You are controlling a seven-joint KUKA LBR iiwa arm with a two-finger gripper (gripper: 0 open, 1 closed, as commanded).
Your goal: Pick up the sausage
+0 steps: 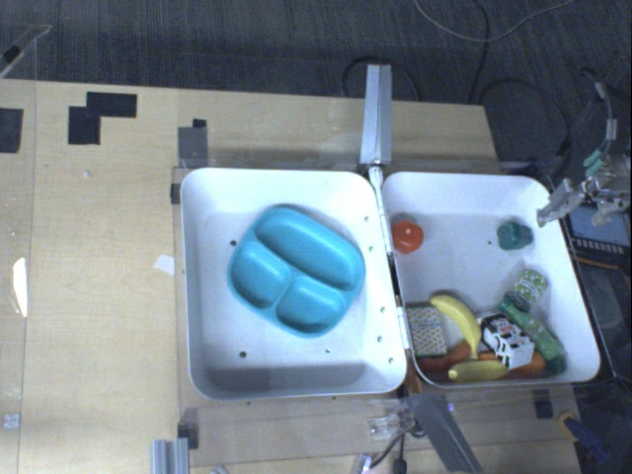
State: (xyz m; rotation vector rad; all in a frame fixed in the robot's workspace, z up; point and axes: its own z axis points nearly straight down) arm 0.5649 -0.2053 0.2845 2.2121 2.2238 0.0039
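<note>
Plainly, the main hazard was the crowding around the sausage. It lay in the near part of the right bin, close to the near wall, and showed as a reddish-brown length largely covered by other things. A yellow piece lay across it, a banana curved just above it, and a black-and-white patterned item sat over its right stretch. A long green item ran beside that. Only its left end and a sliver near the right were bare, so its full shape could not be made out.

A descent there would likely have struck the banana or the yellow piece first and closed on one of them instead, or pushed the heap against the wall. The smooth, rounded sausage, if pinched at its exposed end alone, might have slipped out or swung. The near wall also left little room on that side.

The gripper stood at the far right rim of that bin, near a teal object and well apart from the sausage. How far open it was could not be told, and nothing was seen in it.
</note>
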